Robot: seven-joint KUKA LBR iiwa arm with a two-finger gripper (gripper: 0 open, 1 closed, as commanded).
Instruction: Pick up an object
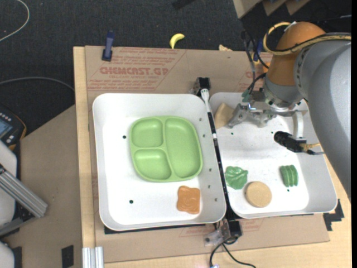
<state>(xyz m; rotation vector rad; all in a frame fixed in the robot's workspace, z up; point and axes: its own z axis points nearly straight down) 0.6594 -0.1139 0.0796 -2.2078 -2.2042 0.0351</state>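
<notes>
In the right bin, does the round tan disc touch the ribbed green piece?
Apart. The camera view shows a bare strip of the right bin between the round tan disc and the ribbed green piece.

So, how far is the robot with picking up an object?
Done: only the approach. The gripper is over the far end of the right bin, beside a tan block.
In hand: nothing visibly held.
Left: the grasp and lift. The green leafy piece, tan disc and green ribbed piece all lie on the bin floor.
</notes>
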